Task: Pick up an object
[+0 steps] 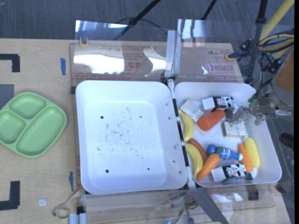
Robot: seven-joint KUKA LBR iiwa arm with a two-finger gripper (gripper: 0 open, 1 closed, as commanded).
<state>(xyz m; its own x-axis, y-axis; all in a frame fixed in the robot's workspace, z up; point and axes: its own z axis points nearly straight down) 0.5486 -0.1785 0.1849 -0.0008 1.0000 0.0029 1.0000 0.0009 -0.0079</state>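
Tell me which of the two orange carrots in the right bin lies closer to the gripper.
The upper carrot, beside the black-and-white carton, is closer to the gripper; the other carrot lies near the bin's front edge.

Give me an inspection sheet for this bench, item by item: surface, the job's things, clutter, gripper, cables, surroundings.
Surface: wooden bench bearing left bin and right bin side by side.
Job's things: all in the right bin: two bananas, orange carrot, second carrot, corn cob, blue bottle, two cow-print cartons, two patterned packets.
Clutter: green divided plate left of the bins; blue tape; black markings.
Gripper: gripper over the right bin's right side, near a packet; holds nothing that I can see.
Cables: dark cables by the arm, upper right.
Surroundings: clear panels behind the bins; grey carpet; tripod legs.
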